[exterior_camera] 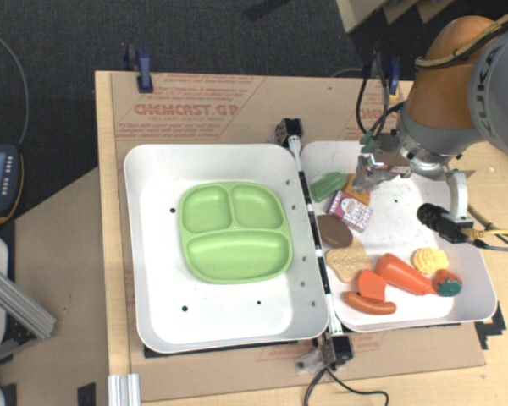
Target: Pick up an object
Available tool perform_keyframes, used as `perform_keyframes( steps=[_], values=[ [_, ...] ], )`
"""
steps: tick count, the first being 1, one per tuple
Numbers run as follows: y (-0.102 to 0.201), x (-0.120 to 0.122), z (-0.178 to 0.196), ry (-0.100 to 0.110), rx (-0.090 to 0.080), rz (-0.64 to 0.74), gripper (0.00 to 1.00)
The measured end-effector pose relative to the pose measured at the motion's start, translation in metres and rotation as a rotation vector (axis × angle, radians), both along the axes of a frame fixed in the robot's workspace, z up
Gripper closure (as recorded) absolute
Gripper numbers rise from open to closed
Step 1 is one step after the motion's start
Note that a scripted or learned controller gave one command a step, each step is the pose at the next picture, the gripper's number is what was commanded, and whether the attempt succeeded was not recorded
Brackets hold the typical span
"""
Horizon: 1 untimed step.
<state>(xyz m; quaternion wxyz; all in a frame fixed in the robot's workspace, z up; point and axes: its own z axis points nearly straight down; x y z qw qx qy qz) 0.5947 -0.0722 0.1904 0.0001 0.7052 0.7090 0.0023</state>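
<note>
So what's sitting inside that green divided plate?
Nothing: all three compartments of the green plate show bare green. It lies flat in the left bin, so whatever is under it is covered.

The arm (466, 74) hides the right bin's (478, 299) far corner.

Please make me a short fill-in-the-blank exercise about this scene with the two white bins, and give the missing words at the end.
1. The green divided plate lies in the ______ bin of the camera view.
2. The plate has ______ compartments.
3. The gripper is above the ______ bin, near the pink packet.
4. The toy carrot is orange, and the corn beside it is ______.

Missing words: left; three; right; yellow
</note>
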Motion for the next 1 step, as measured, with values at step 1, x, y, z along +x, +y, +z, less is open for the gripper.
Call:
perform_keyframes(
  steps=[1],
  values=[
    [-0.0043,0.0006,-0.0056,0.004,-0.003,-0.005,0.00]
  ],
)
